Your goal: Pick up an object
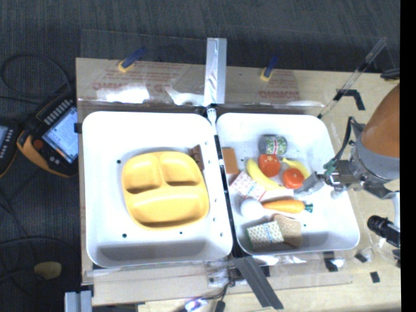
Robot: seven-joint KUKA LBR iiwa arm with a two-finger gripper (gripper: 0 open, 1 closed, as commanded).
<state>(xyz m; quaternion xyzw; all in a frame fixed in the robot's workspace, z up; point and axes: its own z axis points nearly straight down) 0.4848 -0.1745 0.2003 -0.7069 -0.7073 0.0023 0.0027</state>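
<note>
- Two white bins are seen side by side on the tabletop; the left bin holds a yellow compartment tray, lying flat near its middle.
- The toy food is gathered in the right bin, mostly in its left and central part.
- A carrot lies with its long axis roughly left to right, its green stub pointing toward the right wall.
- A banana is laid on a diagonal, from upper left to lower right, just above the carrot.
- A red tomato and a small orange fruit sit beside the banana; a can lies behind them.
- A white egg touches the carrot's left end.
- A waffle-patterned block rests near the front wall.
- The claw is seen low at the right bin's right side, near the orange fruit; whether it is apart or together cannot be told.
- Open floor is left along the right bin's right and front-right edges.
</note>
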